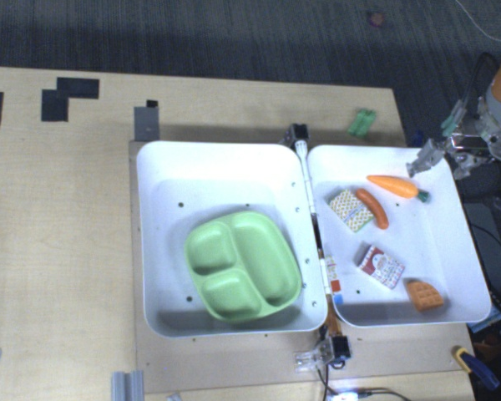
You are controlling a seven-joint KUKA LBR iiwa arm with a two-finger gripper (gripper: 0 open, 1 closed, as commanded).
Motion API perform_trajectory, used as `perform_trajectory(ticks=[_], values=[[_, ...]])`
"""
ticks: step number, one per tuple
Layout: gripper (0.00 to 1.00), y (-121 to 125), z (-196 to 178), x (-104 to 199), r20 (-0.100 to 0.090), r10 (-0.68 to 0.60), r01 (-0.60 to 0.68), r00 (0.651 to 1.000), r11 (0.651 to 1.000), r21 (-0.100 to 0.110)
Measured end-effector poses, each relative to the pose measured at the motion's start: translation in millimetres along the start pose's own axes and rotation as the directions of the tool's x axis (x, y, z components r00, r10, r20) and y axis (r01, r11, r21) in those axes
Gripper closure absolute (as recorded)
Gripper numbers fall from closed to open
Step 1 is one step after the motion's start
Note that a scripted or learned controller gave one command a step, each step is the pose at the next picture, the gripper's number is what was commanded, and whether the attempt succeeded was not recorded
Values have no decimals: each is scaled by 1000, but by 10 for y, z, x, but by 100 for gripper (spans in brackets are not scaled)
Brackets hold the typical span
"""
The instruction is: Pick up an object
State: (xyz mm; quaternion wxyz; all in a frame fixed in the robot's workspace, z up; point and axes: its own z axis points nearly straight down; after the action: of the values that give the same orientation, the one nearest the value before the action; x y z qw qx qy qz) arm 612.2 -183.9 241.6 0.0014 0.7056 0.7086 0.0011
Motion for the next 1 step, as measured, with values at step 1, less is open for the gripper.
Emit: perform_trajectory(ticks=[1], values=[[0,163,1558,334,0,-2,2,1000,1000,-3]])
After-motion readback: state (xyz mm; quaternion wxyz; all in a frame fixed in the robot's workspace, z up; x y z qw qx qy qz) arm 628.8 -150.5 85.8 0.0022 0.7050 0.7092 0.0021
